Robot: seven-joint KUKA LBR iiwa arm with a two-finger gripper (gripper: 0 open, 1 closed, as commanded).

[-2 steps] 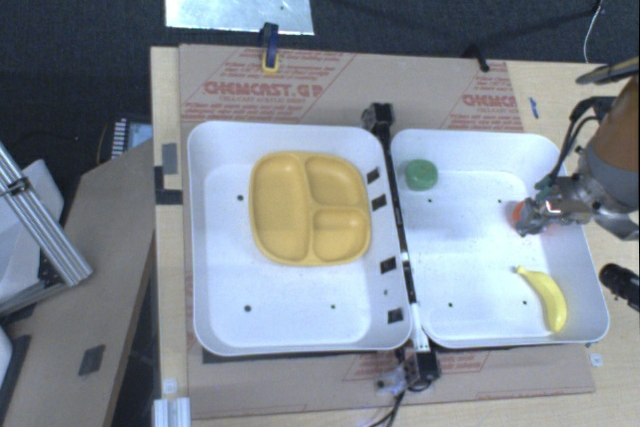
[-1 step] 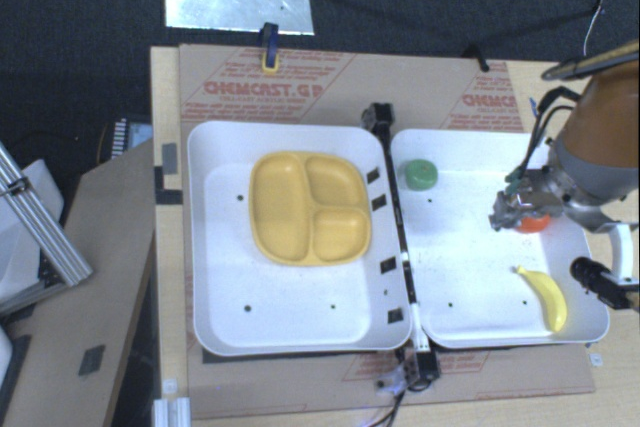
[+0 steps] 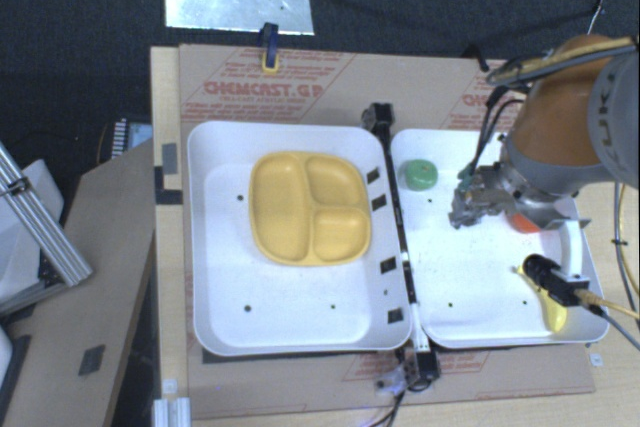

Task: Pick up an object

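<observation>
- The gripper [image 3: 468, 205] hangs low over the right bin [image 3: 470, 310], with the arm bent in from the right; I cannot tell its grasp.
- One green round piece [image 3: 419, 175] lies near it, not touching.
- One orange piece [image 3: 525, 221] is partly hidden beside the wrist.
- One yellow divided plate [image 3: 308, 207] is in the left bin [image 3: 225, 295].

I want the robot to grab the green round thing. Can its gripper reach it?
Probably yes. The green round thing lies uncovered in the right bin, close beside the gripper, with only bare white floor between them.
</observation>
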